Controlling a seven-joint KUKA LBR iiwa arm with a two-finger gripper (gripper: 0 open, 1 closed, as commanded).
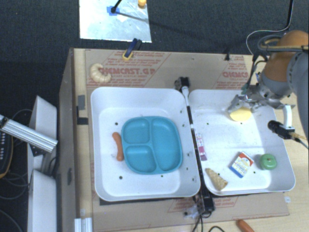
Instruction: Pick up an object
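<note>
The grey arm (285,64) is reaching in from the right and bending down over the far part of the right bin (280,185). Its gripper (245,105) is hanging just above a pale yellow object (240,115), with the metal fingers (236,103) spreading wide on both sides of it and not closing on it. The yellow object is lying flat on the bin floor, rounded and smooth, well apart from the small box (241,164) and the green round thing (268,161)

One fixed camera looks down at a slant from well above the bench (145,66), taking in both white bins (104,144) whole, the arm (285,64) entering from its right.
</note>
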